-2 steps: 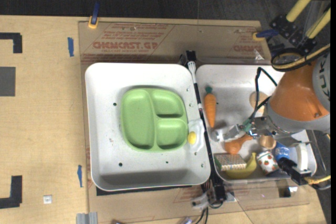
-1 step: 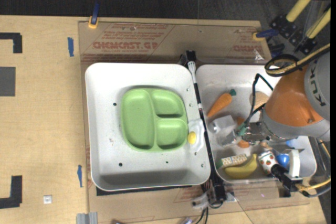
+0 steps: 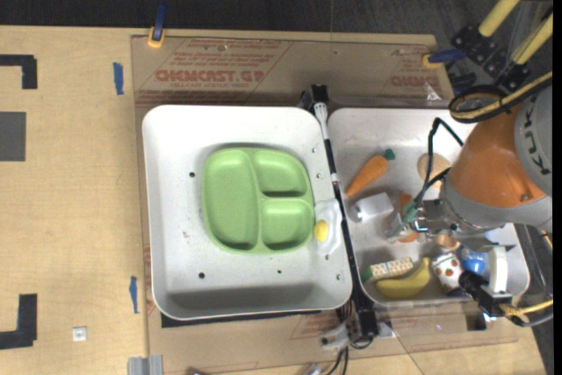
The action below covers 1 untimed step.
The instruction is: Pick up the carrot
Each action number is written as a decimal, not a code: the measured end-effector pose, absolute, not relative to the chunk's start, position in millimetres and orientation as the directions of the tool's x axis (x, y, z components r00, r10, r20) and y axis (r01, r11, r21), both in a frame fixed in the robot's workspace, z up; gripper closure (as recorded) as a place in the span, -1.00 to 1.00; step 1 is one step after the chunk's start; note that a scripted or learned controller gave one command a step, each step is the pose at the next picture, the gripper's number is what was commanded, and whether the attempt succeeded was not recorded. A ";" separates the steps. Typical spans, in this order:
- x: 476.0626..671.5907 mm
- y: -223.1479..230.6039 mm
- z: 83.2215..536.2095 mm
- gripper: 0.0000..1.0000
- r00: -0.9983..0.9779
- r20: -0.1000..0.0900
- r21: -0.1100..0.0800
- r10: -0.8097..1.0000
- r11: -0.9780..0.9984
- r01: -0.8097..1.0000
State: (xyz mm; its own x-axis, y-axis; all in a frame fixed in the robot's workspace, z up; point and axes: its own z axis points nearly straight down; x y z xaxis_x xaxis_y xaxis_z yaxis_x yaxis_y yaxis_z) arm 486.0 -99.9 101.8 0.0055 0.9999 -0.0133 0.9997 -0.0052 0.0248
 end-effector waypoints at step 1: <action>603.8 -59.0 186.5 1.00 0.324 0.001 0.004 0.946 -0.324 0.946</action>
